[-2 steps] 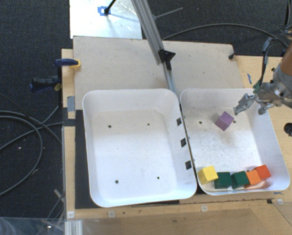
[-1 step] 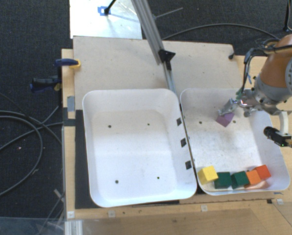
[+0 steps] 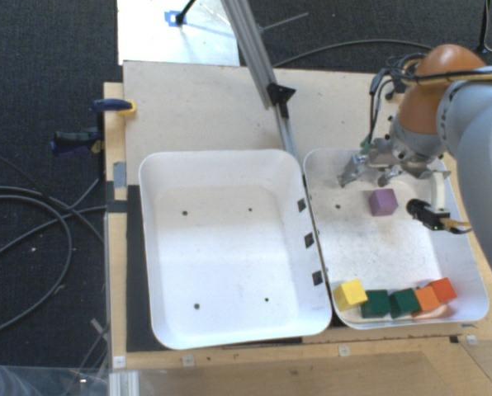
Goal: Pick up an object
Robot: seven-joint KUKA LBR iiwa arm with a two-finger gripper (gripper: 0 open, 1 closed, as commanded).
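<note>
**Ana:** Dark carpet and loose cables surround the pale counter (image 3: 205, 106), which carries two white bins. What does the arm have to work with?

**Ben:** The left bin (image 3: 159, 246) offers nothing to pick. The right bin (image 3: 469, 299) has a purple cube (image 3: 383, 201) toward its twelve o'clock end, and a row along the six o'clock wall: a yellow cube (image 3: 350, 294), two green cubes (image 3: 390, 303), then an orange block (image 3: 428, 298) and a red block (image 3: 443, 288).

**Ana:** And the gripper?

**Ben:** The gripper (image 3: 363, 167) hangs at the bin's twelve o'clock edge, just beside the purple cube, at about its ten o'clock. Whether it is spread or closed cannot be told from this angle, and no object is visible in it.

**Ana:** What could spoil the pick?

**Ben:** The likely target looks to be the purple cube, since it is nearest. If the gripper descends where it is, it would probably land off-centre and nudge the cube aside. The bin wall is close too, so a low approach risks catching the rim. The crowded row at six o'clock leaves little room to straddle a single block.
</note>
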